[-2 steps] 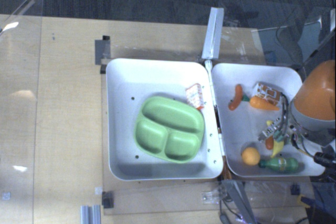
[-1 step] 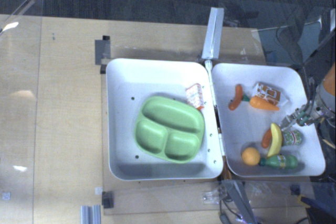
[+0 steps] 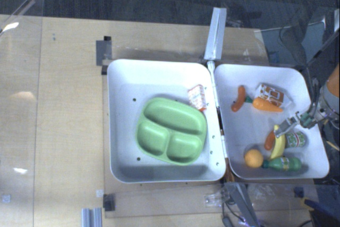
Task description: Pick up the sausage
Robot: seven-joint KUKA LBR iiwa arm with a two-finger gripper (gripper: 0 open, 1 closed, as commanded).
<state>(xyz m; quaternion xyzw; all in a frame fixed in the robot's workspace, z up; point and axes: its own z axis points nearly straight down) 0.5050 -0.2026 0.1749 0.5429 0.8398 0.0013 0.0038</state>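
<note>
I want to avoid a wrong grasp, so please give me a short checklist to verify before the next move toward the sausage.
1. Sausage in view, upper left of the right bin: ok.
2. Sausage free of neighbours; a gap separates it from the carrot: ok.
3. Tool positioned over the sausage: not ok; it is lower right of it, near the banana and the can.
4. Tool open wide enough: cannot tell.
5. Nothing already held in the tool: cannot tell.
6. Similar reddish item beside the banana could be mistaken for the target: not ok.
</note>
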